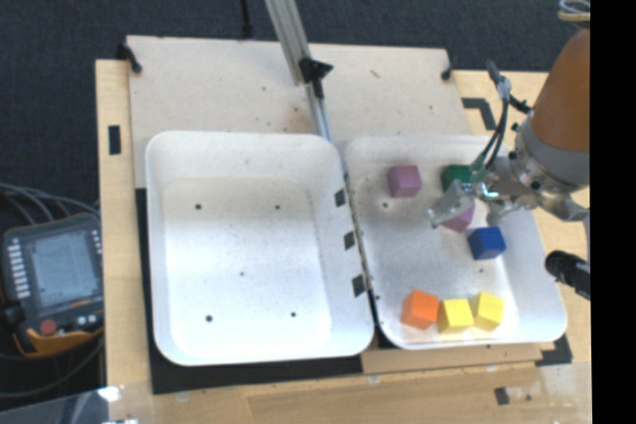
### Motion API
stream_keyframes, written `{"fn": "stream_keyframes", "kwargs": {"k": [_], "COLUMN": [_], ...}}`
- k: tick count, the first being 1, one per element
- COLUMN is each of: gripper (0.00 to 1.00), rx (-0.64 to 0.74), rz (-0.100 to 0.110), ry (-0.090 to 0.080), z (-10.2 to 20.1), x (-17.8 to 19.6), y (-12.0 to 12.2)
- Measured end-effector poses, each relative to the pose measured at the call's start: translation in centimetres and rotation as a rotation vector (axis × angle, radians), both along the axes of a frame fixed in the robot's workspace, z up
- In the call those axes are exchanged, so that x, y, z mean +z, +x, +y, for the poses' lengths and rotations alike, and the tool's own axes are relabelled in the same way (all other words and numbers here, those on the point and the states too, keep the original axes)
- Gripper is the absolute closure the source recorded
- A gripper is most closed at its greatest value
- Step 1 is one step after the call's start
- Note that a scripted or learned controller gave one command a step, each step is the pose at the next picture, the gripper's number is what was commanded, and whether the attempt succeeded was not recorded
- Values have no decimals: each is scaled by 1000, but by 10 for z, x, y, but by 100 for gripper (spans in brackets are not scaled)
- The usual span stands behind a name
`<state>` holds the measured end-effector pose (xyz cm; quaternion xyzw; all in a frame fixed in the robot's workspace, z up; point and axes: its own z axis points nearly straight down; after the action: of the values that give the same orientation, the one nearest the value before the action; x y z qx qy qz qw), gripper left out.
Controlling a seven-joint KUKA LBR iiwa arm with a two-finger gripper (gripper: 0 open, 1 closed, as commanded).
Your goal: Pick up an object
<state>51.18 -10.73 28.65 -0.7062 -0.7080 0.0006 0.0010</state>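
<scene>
Just under the end effector point(455, 210), partly hidden, lies a purple block point(459, 221); whether it is gripped, I cannot tell. Better to descend straight, centred, avoiding the blue cube point(486, 242) beside it.

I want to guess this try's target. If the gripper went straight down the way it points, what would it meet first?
Likely the purple block beneath the gripper, partly hidden by it; depth is unclear from this slant.
</scene>
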Motion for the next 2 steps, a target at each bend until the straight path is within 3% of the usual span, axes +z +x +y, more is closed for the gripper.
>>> {"fn": "stream_keyframes", "kwargs": {"k": [1, 2], "gripper": [0, 0], "rx": [-3, -6], "rz": [-5, 2], "ry": [-1, -1], "z": [0, 7], "x": [2, -44], "y": [1, 3]}}
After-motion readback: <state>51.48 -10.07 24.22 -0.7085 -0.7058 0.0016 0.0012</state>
